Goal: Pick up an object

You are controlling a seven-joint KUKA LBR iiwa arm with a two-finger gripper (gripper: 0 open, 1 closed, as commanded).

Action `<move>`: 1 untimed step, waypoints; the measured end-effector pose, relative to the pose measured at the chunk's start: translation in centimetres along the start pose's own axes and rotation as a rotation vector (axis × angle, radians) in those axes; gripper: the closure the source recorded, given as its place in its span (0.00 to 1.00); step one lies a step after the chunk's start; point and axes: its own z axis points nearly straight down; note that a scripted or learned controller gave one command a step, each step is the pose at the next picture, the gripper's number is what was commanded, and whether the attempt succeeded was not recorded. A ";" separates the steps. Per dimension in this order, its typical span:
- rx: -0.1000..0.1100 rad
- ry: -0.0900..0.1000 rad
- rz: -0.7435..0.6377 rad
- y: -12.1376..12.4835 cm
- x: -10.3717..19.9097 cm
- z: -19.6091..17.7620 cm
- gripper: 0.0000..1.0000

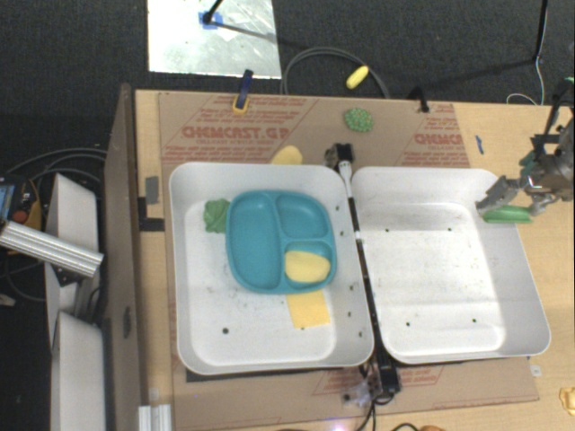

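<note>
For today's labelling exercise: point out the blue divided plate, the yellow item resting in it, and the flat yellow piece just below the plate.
Blue divided plate [254, 241], camera view, bare left compartment.
Yellow item [307, 266], camera view, its middle.
Flat yellow piece [311, 312], camera view, centre of its visible face.

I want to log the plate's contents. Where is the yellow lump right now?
In the camera view, the rounded yellow lump lies in the lower right compartment of the blue divided plate, inside the left white bin, just above a flat yellow square.

The claw reached in from the right edge of the camera view, hanging low and pointing left. Its grey fingers gripped a green object between them. Little of the arm showed behind it.
</note>
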 end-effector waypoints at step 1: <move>-0.004 -0.001 -0.004 0.1 0.0 -1.1 1.00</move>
